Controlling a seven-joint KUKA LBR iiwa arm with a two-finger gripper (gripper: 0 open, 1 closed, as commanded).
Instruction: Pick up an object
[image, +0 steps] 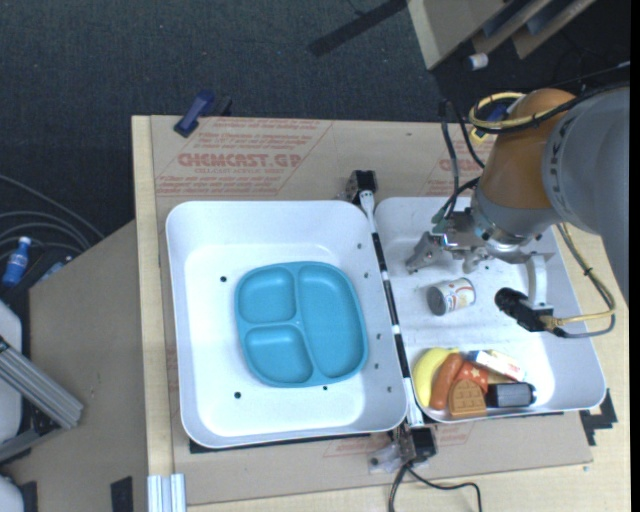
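One camera, fixed above the bench (300, 150), looks down at a slant on both bins; the arm (560, 150) enters from the right.

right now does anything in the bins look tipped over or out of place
The small can in the right bin lies on its side. The other items are heaped in that bin's near corner. The blue divided plate sits flat.

Floor: I see dark carpet (120, 60) across the top and left of frame.
Bench: my bench top is pale cardboard (260, 160) with red print.
Left edge: loose black cables (45, 215).
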